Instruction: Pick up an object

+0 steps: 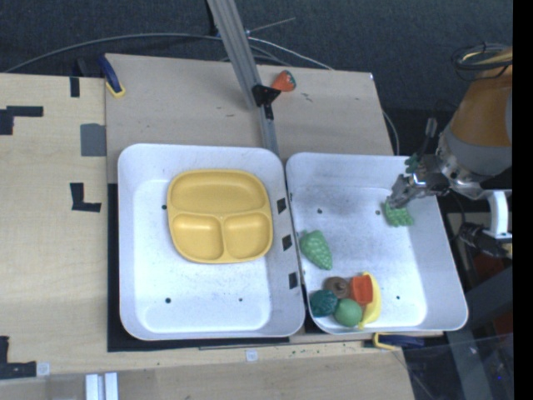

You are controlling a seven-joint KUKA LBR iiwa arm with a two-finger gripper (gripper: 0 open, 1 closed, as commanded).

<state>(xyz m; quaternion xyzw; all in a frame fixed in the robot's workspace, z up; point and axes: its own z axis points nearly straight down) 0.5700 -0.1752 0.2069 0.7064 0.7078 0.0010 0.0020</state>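
My gripper [406,192] hangs over the right bin's far right side, just above a small light green toy [398,216] that lies near the bin's right wall. A green leafy toy [316,249] lies near the left wall of the right bin [416,307]. In that bin's front left corner sit a brown ring [337,287], an orange-red piece [361,289], a yellow banana [374,302], a green ball [349,312] and a dark teal piece [323,303].
The left bin [141,223] holds a yellow divided plate [221,215]. A grey pole [237,40] with a black clamp rises behind the bins, with a small orange object [285,80] beside it on the bench.
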